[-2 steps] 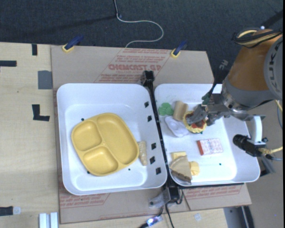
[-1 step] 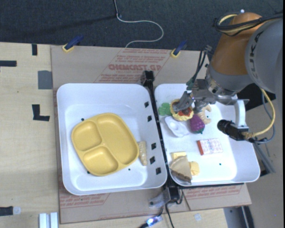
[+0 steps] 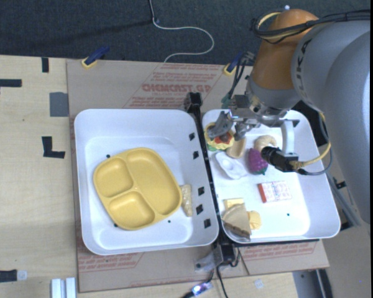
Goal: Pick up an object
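My gripper (image 3: 227, 127) hangs low over the back left corner of the right bin (image 3: 317, 228), right above a small red and orange toy (image 3: 222, 142). A tan piece (image 3: 238, 148) and a white crumpled item (image 3: 230, 165) lie just beside it. A purple grape bunch (image 3: 256, 160) sits a little to the right, with a red and white packet (image 3: 275, 192) in front of it. Near the bin's front left corner lie tan and yellow food toys (image 3: 239, 218).
The left bin (image 3: 90, 126) holds a yellow divided plate (image 3: 137, 187) and a pale yellow piece (image 3: 186, 200) by its right wall. A black divider (image 3: 202, 160) runs between the bins. The arm's orange band (image 3: 280, 48) and grey body cover the right bin's back right.
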